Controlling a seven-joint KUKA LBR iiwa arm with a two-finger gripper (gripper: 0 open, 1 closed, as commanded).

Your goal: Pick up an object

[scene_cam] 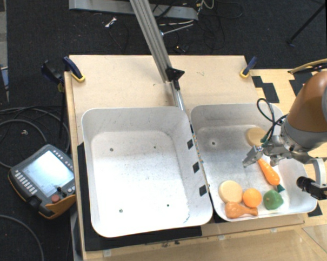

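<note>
the gripper (260, 155) hangs low in the right bin (222, 119), right over the carrot's (270, 173) top end; this looks like the reach, not a grasp (can't tell how the fingers stand). next it needs to settle and close squarely.

We see open floor across the left bin (138, 166), and in the right bin (223, 124) bare floor along its upper and left parts. Toward the lower right of the frame the way narrows: carrot (269, 172), green ball (273, 199), orange ball (252, 197), cream disc (230, 191) and orange gourd (240, 209) crowd together. A slanted metal pole (154, 38) crosses above the desk (123, 83) at upper centre.
</note>
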